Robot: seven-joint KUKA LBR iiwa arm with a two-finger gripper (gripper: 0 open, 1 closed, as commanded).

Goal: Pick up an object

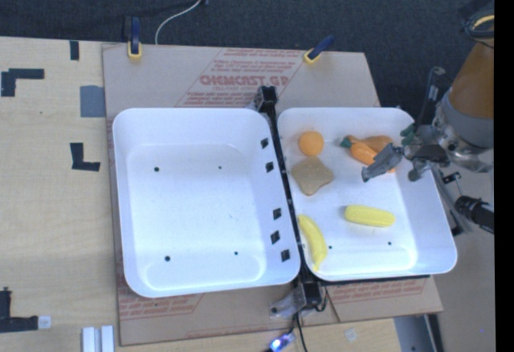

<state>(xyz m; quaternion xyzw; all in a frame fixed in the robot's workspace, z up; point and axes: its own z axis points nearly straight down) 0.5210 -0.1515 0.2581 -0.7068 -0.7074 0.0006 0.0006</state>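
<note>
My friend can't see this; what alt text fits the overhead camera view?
A grey robot arm's gripper hovers over the right bin, which holds an orange ball, carrot, tan slice, corn cob and banana.

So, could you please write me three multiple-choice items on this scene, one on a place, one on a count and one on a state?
1. Where does the banana lie?
A. Right bin, beside the wall shared with the left bin
B. Middle of the left bin
C. On the cardboard

2. How many things lie in the right bin?
A. Two
B. Five
C. Eight

3. What is between the gripper's fingers?
A. The corn
B. The orange
C. Nothing

Answers:
1. A, it lies along the right bin's left wall.
2. B: orange, carrot, tan piece, corn, banana.
3. C, the fingers are spread over bare bin floor next to the carrot.
</note>
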